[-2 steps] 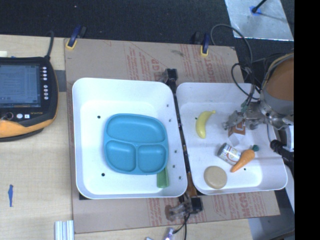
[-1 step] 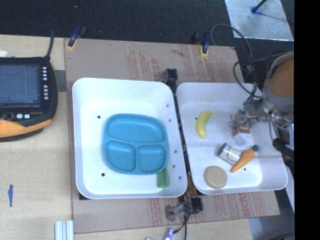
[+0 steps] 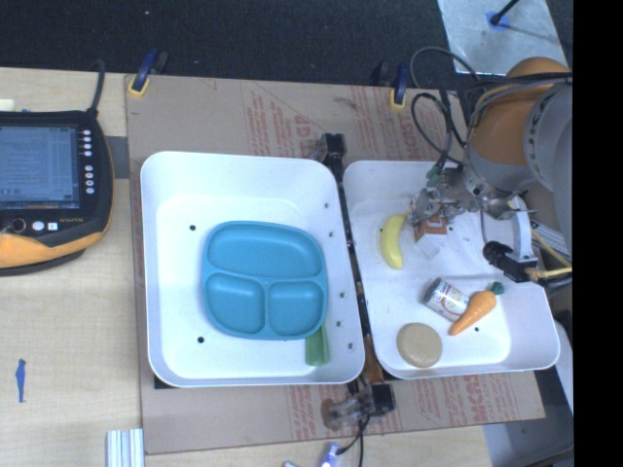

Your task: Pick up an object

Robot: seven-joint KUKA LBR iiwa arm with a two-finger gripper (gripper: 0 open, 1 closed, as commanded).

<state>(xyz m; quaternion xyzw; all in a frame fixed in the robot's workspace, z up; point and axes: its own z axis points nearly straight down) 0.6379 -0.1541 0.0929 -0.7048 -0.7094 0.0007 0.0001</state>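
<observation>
In the right bin (image 3: 526,353) lie a yellow banana (image 3: 391,240), a small tin can (image 3: 447,298) on its side, an orange carrot (image 3: 474,310) with a green tip, and a round tan disc (image 3: 420,344). My gripper (image 3: 429,218) hangs over the upper part of that bin, just right of the banana's top end. A small brown-orange thing (image 3: 434,226) sits at the fingertips; whether it is held is unclear.
The left bin (image 3: 165,261) holds a blue divided plate (image 3: 264,279) and a green stick (image 3: 316,345) at its lower right. A teach pendant (image 3: 49,188) lies on the bench at the far left. Cables (image 3: 433,95) loop above the right bin.
</observation>
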